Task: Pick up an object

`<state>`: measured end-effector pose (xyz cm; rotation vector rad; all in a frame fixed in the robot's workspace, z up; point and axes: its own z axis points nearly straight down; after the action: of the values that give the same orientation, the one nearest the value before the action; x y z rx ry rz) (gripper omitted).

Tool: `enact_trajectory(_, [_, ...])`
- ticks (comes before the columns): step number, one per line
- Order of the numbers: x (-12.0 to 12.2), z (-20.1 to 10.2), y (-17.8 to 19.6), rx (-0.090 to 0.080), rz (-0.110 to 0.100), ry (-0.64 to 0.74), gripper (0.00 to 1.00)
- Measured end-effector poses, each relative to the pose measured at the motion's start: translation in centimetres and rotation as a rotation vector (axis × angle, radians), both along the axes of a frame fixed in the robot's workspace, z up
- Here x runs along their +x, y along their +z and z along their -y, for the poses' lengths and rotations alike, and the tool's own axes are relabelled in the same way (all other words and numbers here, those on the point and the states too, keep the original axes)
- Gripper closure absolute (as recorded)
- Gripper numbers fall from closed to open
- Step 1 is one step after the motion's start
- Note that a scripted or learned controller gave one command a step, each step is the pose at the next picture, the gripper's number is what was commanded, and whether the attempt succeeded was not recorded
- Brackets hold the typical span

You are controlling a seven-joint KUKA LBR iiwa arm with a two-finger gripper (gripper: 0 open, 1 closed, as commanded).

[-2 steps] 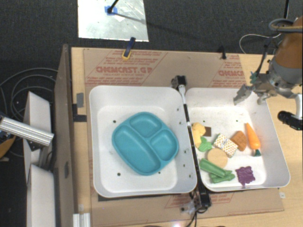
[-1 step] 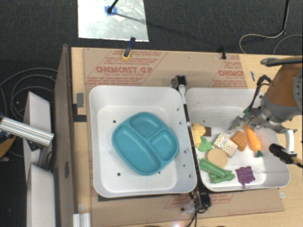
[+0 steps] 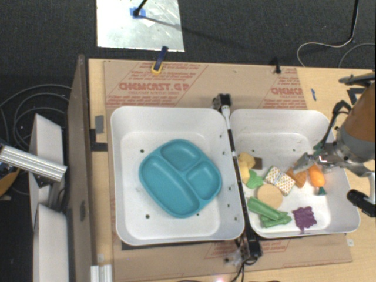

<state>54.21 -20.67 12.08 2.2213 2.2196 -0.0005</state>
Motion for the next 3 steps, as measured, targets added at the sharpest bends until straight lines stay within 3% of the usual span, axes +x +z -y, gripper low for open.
enact_trajectory(1, [-5.3,-0.5,-3.2,-0.004,0.013,-0.002,0.0])
enact_trajectory(2, [1.0,-0.2,-0.4,-0.002,0.009,0.007,0.0])
enact_trajectory(3, [-1.7,-1.8,-3.8,0.002,-0.002,0.002,0.0])
